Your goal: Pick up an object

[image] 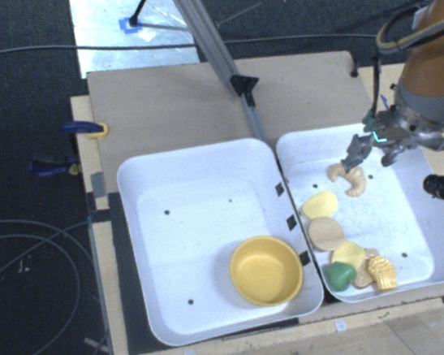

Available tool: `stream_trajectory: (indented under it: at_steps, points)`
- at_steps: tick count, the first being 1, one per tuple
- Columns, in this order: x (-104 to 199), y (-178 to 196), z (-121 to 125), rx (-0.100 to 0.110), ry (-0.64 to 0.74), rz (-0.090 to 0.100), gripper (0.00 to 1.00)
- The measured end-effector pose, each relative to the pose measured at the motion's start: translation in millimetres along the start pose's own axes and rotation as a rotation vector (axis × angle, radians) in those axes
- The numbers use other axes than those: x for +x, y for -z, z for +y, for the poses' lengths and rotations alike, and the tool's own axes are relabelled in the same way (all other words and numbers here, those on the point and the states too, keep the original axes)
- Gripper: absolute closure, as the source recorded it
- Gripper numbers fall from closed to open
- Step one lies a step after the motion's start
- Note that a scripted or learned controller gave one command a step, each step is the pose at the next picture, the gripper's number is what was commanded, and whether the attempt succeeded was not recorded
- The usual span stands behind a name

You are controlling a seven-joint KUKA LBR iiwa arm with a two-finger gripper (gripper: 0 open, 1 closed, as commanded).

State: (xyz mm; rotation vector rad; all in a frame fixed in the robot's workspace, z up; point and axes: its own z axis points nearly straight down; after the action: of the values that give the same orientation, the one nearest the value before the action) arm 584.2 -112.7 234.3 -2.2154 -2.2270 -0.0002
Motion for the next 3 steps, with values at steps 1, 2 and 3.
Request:
stream_trajectory:
  at_steps: [1,2,3]
  points:
    - [0,0,0,-0.001,0.000,0.000,0.00]
    - [-3,-60,5,0.003,-0.004,0.000,0.00]
    - [-3,-123,3,0.003,-0.005,0.000,0.00]
